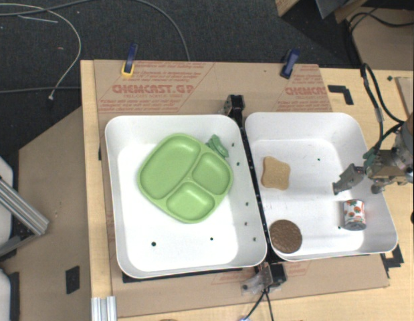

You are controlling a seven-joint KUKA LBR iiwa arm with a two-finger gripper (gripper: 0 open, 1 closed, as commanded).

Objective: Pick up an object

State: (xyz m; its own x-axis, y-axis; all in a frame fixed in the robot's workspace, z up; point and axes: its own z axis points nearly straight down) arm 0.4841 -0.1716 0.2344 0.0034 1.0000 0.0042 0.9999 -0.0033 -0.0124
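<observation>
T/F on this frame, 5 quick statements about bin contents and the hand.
1. The green plate lies in the left bin. True.
2. The can sits on the plate. False: it is in the right bin, near the hand.
3. The tan sponge and brown disc share the right bin. True.
4. The disc touches the sponge. False: they lie apart.
5. The hand holds the sponge. False: it is over the bin's right side, away from it.

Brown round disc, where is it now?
Brown round disc lies in the right bin, near-left corner, just below the tan sponge piece.
</observation>
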